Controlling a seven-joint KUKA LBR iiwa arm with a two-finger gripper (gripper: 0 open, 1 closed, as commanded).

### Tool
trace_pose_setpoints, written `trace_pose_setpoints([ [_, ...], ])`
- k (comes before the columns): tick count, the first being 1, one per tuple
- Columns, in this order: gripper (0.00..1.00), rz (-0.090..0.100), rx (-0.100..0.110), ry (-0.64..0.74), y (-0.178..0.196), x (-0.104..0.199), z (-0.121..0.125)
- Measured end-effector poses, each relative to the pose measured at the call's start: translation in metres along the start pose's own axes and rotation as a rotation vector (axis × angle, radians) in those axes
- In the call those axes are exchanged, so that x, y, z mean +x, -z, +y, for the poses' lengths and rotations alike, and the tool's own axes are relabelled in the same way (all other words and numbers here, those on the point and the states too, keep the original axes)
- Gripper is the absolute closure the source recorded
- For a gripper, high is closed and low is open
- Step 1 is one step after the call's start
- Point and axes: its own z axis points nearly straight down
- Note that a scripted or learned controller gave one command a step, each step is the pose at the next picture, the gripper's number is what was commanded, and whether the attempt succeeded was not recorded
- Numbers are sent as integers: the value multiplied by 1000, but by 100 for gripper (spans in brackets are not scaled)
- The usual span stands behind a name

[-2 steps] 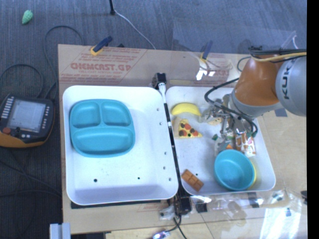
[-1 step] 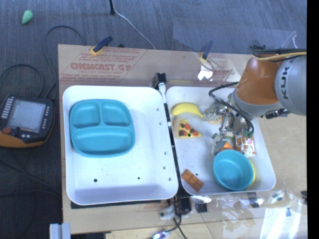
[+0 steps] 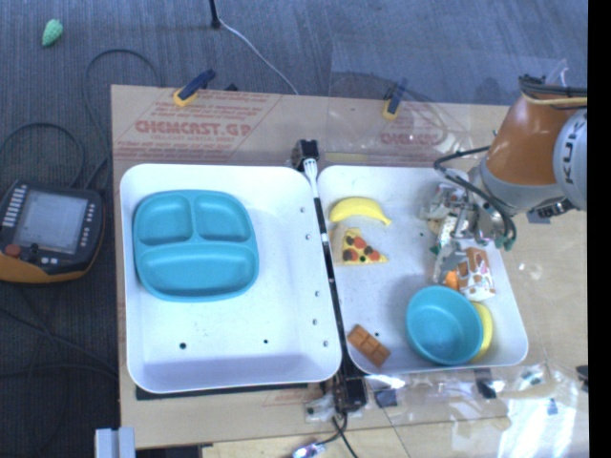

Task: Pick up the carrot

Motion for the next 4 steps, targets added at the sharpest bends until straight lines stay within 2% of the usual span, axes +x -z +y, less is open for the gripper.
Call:
trace_pose_setpoints([
  [1, 0, 2, 3, 253, 2, 67, 12],
  [2, 100, -4, 5, 254, 13, 63, 13],
  [3, 100, -13, 0, 469, 7, 84, -6],
  [4, 100, 11, -3, 308, 61, 16, 43],
])
